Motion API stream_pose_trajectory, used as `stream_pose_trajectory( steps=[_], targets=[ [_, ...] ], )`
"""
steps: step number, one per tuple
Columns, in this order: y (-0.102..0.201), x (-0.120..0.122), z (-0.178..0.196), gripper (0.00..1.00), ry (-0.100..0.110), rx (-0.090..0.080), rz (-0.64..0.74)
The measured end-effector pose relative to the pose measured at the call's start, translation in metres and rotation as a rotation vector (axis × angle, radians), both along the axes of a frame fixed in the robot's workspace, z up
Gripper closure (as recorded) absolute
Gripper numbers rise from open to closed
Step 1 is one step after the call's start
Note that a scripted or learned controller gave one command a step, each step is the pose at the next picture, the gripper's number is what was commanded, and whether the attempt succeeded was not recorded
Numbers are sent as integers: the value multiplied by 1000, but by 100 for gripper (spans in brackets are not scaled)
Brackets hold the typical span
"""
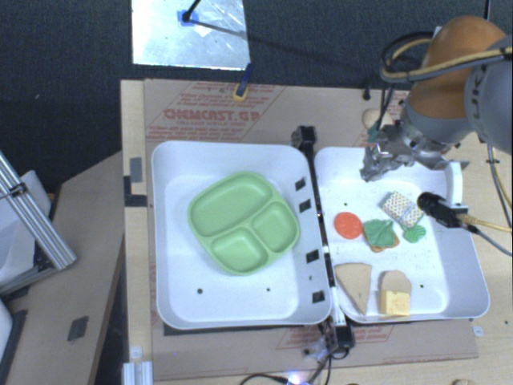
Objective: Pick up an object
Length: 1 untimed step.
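- Approach, judged from the camera view, is the step in hand: the tool [375, 167] hangs over the far corner of the right bin [474, 297], next to the divider, above bare white floor.
- Whether the tool is open or closed cannot be told from this slant.
- Candidates for the pick all lie nearer the camera than the tool. The checkered block [401, 208] is closest, just off to the arm's side. The red disc [348, 225] lies near, on the divider side.
- Beyond those two, a green leaf piece [381, 233] rests between them, touching or almost touching the disc, with a small green bit [414, 233] beside it.
- Farthest from the tool, at the near rim, sit a bread wedge [355, 285] and a yellow cheese block [394, 301] on a bread slice.
- Away from the tool, across the divider, the left bin [172, 295] holds a green divided plate [243, 221].
- Next move, as I judge it: shift toward the camera over the block or disc, open wide, then descend squarely. The leaf crowding the disc could spoil that grasp.
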<state>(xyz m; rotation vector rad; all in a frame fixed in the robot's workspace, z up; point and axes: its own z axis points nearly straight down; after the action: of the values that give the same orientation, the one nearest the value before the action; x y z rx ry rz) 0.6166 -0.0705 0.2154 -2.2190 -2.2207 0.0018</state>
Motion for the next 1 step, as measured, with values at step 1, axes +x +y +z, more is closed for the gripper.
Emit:
stream_pose_trajectory(
  steps=[1],
  targets=[
    [15,-46,-5,100,0,0,0]
  ],
)
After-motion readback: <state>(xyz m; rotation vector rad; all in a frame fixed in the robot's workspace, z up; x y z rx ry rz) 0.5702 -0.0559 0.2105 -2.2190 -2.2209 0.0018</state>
